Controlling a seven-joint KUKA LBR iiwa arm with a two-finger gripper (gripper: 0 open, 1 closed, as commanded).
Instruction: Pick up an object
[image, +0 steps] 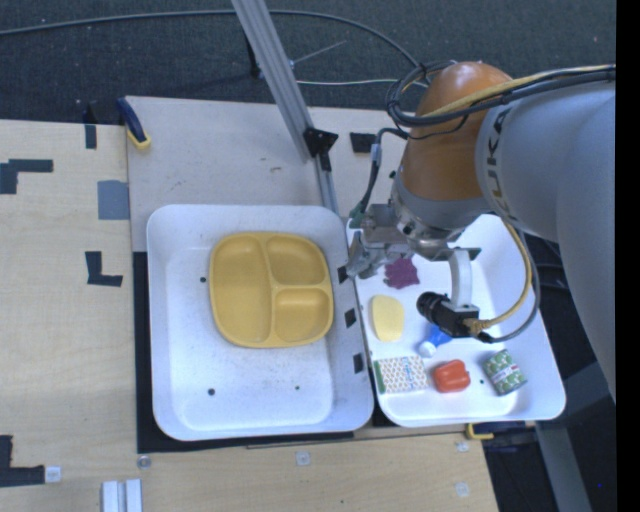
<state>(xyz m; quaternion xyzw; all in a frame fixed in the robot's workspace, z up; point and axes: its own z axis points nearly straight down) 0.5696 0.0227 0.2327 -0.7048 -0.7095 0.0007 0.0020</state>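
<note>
My gripper (362, 260) hangs low over the far left corner of the right bin (535, 395), close to the rim between the two bins. Just to its right lies a small purple object (403, 272), partly covered by the wrist. A pale yellow lemon-like piece (387, 317) lies a little nearer than the gripper. Along the right bin's near side sit a white box with a dotted pattern (401, 374), a red-orange pepper-like piece (451, 376) and a small green can (504, 370). A blue and white item (433, 341) peeks out beneath the wrist.
The left bin (185, 400) holds a yellow divided plate (270, 288) in its far half. A slanted metal pole (285, 85) rises behind the bins. The grey arm (560, 150) covers the far right of the right bin.
</note>
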